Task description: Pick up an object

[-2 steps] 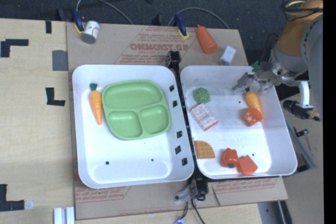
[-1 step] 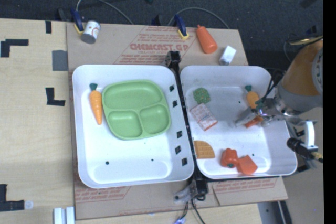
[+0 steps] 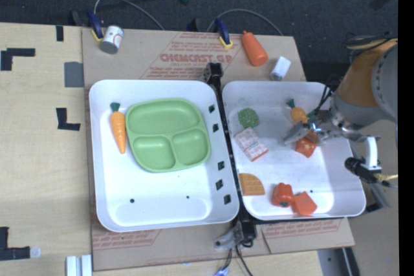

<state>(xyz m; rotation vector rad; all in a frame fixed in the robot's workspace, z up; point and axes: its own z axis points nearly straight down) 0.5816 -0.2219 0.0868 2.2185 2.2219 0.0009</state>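
My gripper (image 3: 305, 133) is low in the right bin (image 3: 336, 178), near its right-hand side. It hangs right over a small red object (image 3: 306, 148), which sits just below it. A small orange piece with a green top (image 3: 297, 114) lies just behind the gripper. Further left in the same bin are a green knobbly item (image 3: 248, 117) and a white and red packet (image 3: 250, 143). Along the front lie a tan cookie-like piece (image 3: 251, 185), a red pepper (image 3: 282, 194) and an orange piece (image 3: 305, 204).
The left bin (image 3: 103, 139) holds a green divided plate (image 3: 168, 134) and a carrot (image 3: 118, 128). Behind the bins on the cardboard lie an orange bottle (image 3: 254, 48), a white cube (image 3: 280, 67) and a small can (image 3: 111, 38). My grey arm (image 3: 369, 94) enters from the right.
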